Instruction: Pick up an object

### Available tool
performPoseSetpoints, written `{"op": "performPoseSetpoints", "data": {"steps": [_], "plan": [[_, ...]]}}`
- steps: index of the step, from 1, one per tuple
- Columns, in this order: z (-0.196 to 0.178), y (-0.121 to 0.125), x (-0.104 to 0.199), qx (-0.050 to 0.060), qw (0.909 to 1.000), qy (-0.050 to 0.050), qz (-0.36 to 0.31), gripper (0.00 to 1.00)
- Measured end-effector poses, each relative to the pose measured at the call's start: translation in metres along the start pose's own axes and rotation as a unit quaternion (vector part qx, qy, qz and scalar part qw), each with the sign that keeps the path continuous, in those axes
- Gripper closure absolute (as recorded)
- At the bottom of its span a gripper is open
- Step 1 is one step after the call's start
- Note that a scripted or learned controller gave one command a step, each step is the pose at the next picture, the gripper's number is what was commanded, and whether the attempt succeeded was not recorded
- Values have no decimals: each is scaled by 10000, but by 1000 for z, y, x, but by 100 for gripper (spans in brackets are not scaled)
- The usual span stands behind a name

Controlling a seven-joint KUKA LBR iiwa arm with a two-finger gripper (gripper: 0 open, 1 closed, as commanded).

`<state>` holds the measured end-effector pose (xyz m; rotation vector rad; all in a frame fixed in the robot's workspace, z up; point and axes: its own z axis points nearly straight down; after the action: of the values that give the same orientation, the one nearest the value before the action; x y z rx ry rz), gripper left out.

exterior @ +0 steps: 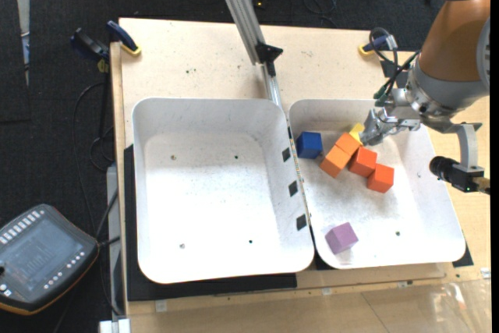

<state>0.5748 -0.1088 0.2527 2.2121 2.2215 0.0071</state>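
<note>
Blocks lie in the right bin [437, 246], clustered just below and left of the gripper [373, 130]. A yellow block [356, 130] sits right at the gripper's tip, mostly hidden, so contact cannot be judged. Touching it from below, the orange block [340, 154] runs into two more orange blocks [363, 161] [380, 178] — a slanted row trailing down from the tool. The blue block [309, 144] rests farther left of the gripper, near the bin wall. The purple block [341, 237] lies well below it, apart from the rest.
</note>
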Motion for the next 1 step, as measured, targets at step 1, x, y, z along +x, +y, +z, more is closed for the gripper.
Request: {"op": "performPoseSetpoints", "data": {"steps": [1], "plan": [[9, 12, 61, 34, 10000, 14, -24, 100]]}}
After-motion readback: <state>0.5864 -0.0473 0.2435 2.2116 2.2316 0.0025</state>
